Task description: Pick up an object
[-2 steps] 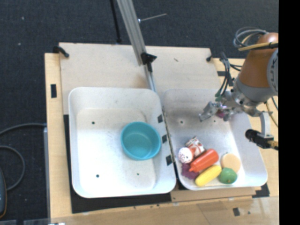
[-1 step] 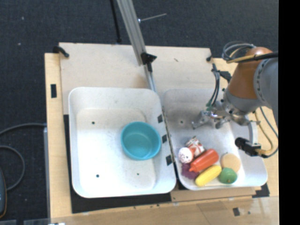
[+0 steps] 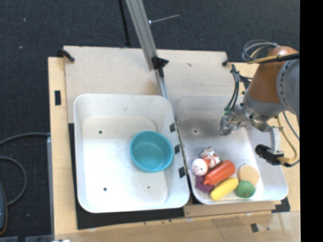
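Note:
My gripper (image 3: 225, 126) hangs over the upper middle of the right bin (image 3: 202, 116), above bare floor and well behind the pile of objects. Nothing shows between its fingers. The pile lies at the bin's front: a white and red toy (image 3: 205, 162), an orange-red carrot-like piece (image 3: 220, 171), a purple piece (image 3: 203, 185) under it, a yellow banana-shaped piece (image 3: 223, 189), a green lime (image 3: 245, 189) and a tan round piece (image 3: 248, 174). A teal bowl (image 3: 151, 151) sits in the left bin (image 3: 101, 130), toward its right side.
A slanted metal pole (image 3: 144, 32) rises from the back of the bench, its foot near the divide between the bins. Cables (image 3: 282, 145) hang off the arm over the right bin's right rim. The bench edge runs close below both bins.

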